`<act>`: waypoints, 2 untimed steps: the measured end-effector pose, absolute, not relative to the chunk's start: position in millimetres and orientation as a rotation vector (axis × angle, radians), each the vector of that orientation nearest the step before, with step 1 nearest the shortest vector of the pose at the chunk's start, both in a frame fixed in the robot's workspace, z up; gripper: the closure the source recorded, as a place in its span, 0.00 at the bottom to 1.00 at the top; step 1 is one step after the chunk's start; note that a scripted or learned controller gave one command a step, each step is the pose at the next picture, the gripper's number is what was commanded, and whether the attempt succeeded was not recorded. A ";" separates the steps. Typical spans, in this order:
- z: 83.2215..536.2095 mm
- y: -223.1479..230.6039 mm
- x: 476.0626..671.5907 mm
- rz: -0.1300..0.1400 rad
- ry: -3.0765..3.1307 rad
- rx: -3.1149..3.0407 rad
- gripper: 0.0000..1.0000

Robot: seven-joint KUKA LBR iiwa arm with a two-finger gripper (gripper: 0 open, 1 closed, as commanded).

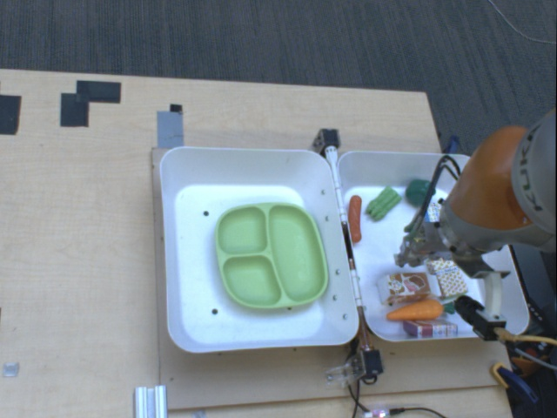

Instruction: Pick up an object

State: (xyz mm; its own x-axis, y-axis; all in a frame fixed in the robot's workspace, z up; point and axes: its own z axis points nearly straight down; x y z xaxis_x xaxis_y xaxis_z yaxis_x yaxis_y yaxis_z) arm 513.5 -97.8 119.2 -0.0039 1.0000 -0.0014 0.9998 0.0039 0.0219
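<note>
Gripper (pixel 416 252) seen low in right bin (pixel 376 233); finger state cannot be told. Orange carrot (pixel 414 311) lies at 6 o'clock from gripper, red sausage (pixel 355 218) at 10, green item (pixel 383 203) at 11. Green divided tray (pixel 271 256) rests in left bin (pixel 187 259).

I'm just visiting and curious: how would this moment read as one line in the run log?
arm: over right bin | tool: low, near hot dog, carrot | grasp: unconfirmed | left bin: green divided plate

It was a robotics lab: a plywood bench (pixel 78 233) on grey carpet (pixel 261 24) at twelve o'clock, with two white bins (pixel 174 233) clamped together.
</note>
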 end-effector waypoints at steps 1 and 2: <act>119.2 -97.8 513.5 0.022 2.215 2.205 0.00; 91.7 -85.3 494.4 0.024 2.208 2.207 0.00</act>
State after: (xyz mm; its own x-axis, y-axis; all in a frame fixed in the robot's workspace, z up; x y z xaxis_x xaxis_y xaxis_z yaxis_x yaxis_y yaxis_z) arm 494.4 -85.3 91.7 -0.0007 1.0000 -0.0029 0.9997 0.0007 0.0250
